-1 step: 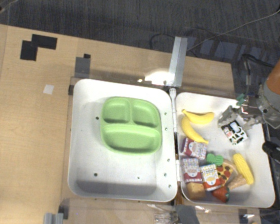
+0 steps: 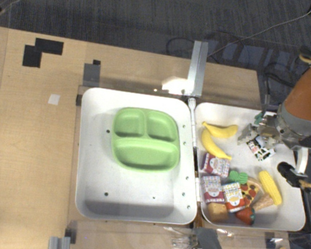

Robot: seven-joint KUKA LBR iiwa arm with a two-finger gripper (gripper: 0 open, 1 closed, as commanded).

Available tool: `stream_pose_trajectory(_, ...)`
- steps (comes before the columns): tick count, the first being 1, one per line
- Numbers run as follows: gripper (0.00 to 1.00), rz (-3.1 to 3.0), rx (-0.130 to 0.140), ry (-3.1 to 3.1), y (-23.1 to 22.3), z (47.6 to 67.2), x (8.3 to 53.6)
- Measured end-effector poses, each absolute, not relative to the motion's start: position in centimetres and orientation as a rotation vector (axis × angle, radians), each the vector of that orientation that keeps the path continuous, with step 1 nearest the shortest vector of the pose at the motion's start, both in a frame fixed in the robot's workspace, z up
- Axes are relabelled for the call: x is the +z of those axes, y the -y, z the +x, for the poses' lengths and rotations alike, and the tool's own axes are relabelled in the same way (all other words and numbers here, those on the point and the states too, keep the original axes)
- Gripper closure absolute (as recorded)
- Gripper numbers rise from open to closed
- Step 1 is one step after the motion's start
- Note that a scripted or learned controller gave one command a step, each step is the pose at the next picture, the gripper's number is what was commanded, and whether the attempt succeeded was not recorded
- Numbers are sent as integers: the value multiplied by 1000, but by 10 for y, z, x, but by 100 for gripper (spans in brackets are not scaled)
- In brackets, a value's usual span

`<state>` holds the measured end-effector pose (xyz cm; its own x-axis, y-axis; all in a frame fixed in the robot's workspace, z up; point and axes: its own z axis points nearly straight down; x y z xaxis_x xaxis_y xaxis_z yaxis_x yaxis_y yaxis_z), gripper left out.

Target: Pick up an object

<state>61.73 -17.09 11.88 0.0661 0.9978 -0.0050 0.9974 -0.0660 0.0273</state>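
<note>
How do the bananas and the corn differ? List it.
1. The bananas are a pair of curved pieces meeting at an angle; the corn is one straight cob.
2. The bananas lie at the right bin's upper left, beside the divider; the corn lies toward its right side, lower down.
3. The bananas look smooth; the corn's surface looks bumpy.
Both are yellow and lie flat in the same bin.

Left bin [image 2: 89,192]: green sectioned tray [image 2: 145,138], flat, near centre. Right bin [image 2: 295,218]: two bananas [image 2: 217,138] at upper left, cartons [image 2: 216,166] and corn cob [image 2: 270,188] lower down, toy food crowded along front edge. Gripper [image 2: 262,134] over upper right part, above small black-and-white item [image 2: 261,150]; finger state unreadable
</note>
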Motion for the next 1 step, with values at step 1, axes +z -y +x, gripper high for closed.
stream_pose_trajectory(1,0,2154,8,-2268,203,627,89)
